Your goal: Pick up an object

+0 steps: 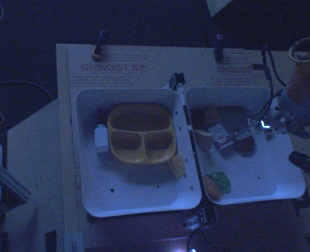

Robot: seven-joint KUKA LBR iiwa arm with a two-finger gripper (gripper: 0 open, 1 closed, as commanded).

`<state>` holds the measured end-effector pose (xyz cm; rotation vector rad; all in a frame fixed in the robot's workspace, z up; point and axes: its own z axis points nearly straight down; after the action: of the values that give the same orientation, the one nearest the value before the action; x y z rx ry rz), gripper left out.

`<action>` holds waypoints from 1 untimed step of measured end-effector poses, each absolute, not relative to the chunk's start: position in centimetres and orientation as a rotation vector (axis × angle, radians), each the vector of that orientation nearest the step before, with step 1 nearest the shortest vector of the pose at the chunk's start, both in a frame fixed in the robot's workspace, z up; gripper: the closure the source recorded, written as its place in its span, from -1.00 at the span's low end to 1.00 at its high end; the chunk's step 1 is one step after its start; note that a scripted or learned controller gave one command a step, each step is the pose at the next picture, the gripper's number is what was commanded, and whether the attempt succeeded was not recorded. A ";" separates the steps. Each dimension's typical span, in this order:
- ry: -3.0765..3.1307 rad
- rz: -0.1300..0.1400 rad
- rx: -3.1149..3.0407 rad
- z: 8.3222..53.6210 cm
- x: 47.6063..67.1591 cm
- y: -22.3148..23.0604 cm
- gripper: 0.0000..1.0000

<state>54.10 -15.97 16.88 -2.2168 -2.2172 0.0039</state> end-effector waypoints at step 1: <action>-2.215 0.005 -2.218 12.2 53.6 -16.6 -1.00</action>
<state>53.59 -16.60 12.21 -2.2181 -2.2150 0.0048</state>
